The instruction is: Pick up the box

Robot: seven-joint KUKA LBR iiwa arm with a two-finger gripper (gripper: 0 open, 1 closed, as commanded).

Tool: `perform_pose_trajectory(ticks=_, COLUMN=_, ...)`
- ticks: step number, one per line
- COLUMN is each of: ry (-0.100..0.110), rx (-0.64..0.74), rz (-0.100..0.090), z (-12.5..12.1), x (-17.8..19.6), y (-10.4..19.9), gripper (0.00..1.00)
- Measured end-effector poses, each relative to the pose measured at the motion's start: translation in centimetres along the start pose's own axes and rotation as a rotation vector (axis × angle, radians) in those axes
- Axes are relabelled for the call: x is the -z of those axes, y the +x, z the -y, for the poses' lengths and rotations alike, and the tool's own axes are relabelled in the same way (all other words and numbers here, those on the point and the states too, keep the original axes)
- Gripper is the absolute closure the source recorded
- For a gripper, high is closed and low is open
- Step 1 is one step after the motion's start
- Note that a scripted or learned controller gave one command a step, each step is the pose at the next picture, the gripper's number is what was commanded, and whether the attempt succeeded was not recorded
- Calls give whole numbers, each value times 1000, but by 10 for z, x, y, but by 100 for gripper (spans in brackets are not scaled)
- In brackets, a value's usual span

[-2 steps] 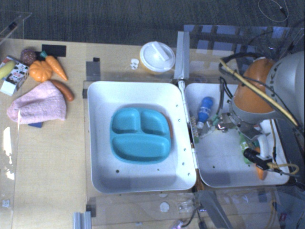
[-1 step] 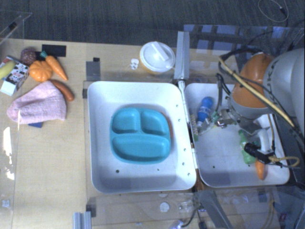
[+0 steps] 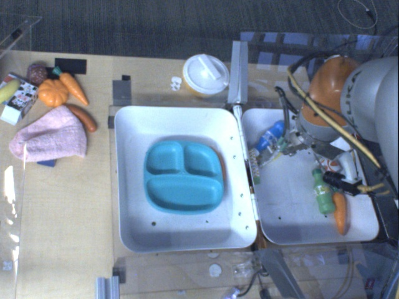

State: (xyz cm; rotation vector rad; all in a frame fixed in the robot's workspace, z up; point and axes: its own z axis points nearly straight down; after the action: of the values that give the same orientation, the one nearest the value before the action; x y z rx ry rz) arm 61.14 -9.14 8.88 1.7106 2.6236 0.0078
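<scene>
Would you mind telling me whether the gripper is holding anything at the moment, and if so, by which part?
It cannot be told. The gripper is down in the right bin near a blue item, but clutter and cables hide whether anything sits between its fingers.

A blue divided tray (image 3: 184, 175) lies in the left bin (image 3: 128, 217). At ten o'clock on the table (image 3: 62, 229), a pink cloth (image 3: 50, 137) sits beside toy carrots (image 3: 75, 87).

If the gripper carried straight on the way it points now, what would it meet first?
The gripper reaches in from the right toward the left wall of the right bin, by a blue item. Going on, it would probably meet that wall first, though depth is unclear from above.
</scene>
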Motion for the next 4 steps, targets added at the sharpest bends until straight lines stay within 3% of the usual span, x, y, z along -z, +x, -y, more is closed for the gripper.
perform_pose_trajectory(ticks=1, ry=-1, rx=-237, rz=0, z=-1, x=0, y=2, gripper=0)
perform_pose_trajectory(ticks=2, ry=-2, rx=-183, rz=1, z=33, x=1, y=19, gripper=0)
perform_pose_trajectory(ticks=3, ry=-9, rx=-182, rz=5, z=30, x=14, y=17, gripper=100)
perform_pose_trajectory(ticks=4, ry=4, rx=-60, rz=-4, z=-3, x=97, y=73, gripper=100)
